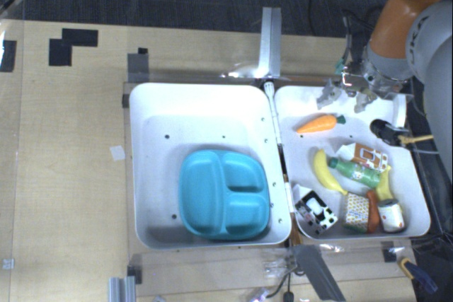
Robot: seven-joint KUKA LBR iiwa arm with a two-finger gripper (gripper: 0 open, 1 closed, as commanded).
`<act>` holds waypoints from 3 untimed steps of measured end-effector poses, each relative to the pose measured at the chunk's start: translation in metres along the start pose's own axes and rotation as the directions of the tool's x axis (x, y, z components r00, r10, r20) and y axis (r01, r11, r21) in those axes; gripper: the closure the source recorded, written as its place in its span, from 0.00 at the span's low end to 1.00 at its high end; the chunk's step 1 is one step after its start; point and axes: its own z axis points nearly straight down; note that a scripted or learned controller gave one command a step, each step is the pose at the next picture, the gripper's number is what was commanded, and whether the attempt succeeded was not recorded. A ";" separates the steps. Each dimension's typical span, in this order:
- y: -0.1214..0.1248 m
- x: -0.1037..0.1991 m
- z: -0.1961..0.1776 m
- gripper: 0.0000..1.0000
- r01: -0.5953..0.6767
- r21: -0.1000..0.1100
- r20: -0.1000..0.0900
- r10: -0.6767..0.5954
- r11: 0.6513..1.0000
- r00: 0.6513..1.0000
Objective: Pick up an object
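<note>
Claw (345, 102) sits over the far end of the right bin (297, 101), near its back wall, reaching in from the right under the orange-banded wrist. From here I read its two fingers as spread apart, with nothing between them. Just below the claw and apart from it lies a carrot (316, 124), the closest thing to it, flat on the bin floor in the far part of the right bin. Its long axis runs almost left to right, tilted a little: the tapered tip points left toward the divider between the bins, and the dark green stem end points right and sits slightly farther back. Body is bright orange, smooth and stubby, and it lies clear of the other items. Nearer the camera a yellow banana (325, 172) curves along the bin, with a green bottle (356, 172) lying across it and an orange-and-white carton (369, 155) just beyond the bottle. At the near end I note a black-and-white item (315, 210), a patterned packet (357, 207) and a small white jar (391, 216), packed close. The left bin (163, 124) holds a blue divided plate (225, 193) toward its near side. Both bins rest on the pale tabletop (64, 152).
</note>
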 end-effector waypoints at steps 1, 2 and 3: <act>-0.024 0.019 0.059 0.00 -0.038 -0.004 0.000 0.038 0.999 0.999; -0.021 0.021 0.045 1.00 -0.034 -0.012 -0.001 0.034 0.999 0.999; -0.006 -0.014 0.060 1.00 -0.004 0.006 0.001 0.004 1.000 1.000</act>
